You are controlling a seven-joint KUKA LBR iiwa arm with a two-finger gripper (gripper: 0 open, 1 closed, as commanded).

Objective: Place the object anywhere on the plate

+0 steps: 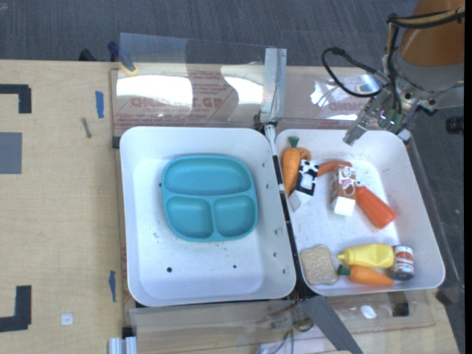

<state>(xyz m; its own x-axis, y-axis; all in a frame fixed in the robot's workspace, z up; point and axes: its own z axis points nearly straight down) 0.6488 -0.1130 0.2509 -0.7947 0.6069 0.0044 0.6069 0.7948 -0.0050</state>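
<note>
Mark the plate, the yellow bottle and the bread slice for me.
plate [209,177]: camera view, on the ridge of its upper compartment.
yellow bottle [369,256]: camera view, middle of its body.
bread slice [319,265]: camera view, centre of its top face.

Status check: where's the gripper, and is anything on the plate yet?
Gripper at right bin's far edge, nothing held. Teal plate in left bin, bare. Toy food in right bin, nearest: orange bottle, carrot. Path to plate clear.

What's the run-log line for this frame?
phase: pre-grasp | tool: over right bin's back edge, holding nothing | plate: in left bin, bare | toy food: all in right bin
</note>
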